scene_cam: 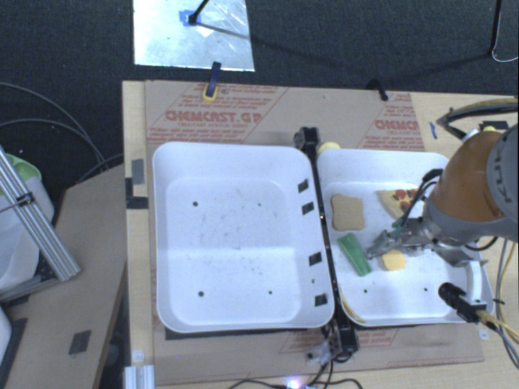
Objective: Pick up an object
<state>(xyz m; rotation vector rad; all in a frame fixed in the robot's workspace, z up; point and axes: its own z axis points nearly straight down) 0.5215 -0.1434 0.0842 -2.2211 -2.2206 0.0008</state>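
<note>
In the right bin [405,310], I see the gripper [378,248] low between a green stick [353,254] and a yellow block [394,260]; its grip state I cannot tell. I judge it approaching; next comes closing on one.

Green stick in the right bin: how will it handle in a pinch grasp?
The green stick lies flat and straight, so probably stiff. It looks thin and small, likely light. Its long, narrow shape may pivot if the hand pinches off-centre.

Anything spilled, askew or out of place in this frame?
Nothing stands out. The tan slice, green piece, yellow chunk and pizza slice all lie inside the right bin, with the gripper low among them.
</note>
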